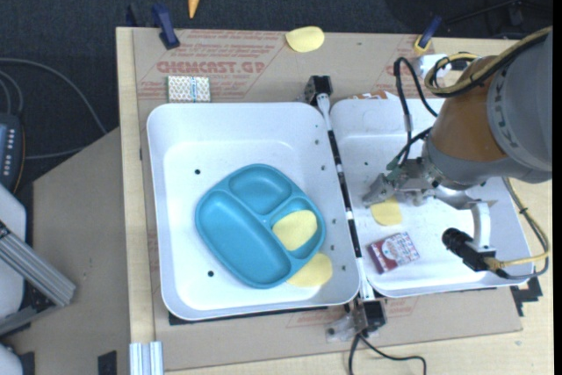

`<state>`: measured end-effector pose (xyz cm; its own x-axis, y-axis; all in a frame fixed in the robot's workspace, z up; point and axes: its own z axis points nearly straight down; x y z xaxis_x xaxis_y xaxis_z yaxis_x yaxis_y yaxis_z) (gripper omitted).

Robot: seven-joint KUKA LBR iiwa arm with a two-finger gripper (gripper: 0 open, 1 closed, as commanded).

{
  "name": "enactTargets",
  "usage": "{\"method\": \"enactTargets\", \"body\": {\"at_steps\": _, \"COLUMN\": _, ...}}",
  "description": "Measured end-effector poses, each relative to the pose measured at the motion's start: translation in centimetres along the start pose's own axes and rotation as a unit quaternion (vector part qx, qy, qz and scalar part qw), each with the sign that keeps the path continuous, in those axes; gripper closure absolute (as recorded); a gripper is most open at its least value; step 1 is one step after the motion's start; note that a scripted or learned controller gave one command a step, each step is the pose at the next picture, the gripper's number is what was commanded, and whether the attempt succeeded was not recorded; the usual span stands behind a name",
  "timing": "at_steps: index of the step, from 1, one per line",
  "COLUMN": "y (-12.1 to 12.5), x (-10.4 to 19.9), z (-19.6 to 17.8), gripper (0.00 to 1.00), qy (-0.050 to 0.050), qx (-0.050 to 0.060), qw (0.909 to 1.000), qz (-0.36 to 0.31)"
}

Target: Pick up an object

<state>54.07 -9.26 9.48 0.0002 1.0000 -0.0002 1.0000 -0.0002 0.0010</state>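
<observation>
We locate the end effector (397, 186) low in the right bin (369, 117), just above a yellow chip (386, 212); we cannot tell its opening. A red packet (392, 252) lies nearby

You see the brown bench board (132, 189) carrying the left white bin (176, 145), with the right white bin (369, 118) touching it. Behind the left bin lie a patterned packet (189, 88) and a yellow piece (305, 39).
</observation>
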Motion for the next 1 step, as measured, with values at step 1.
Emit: {"method": "enactTargets", "body": {"at_steps": 1, "y": -1.51, "x": -0.03, "z": 1.07, "gripper": 0.0, "qy": 0.001, "qx": 0.002, "qw": 1.0, "qz": 0.0}}
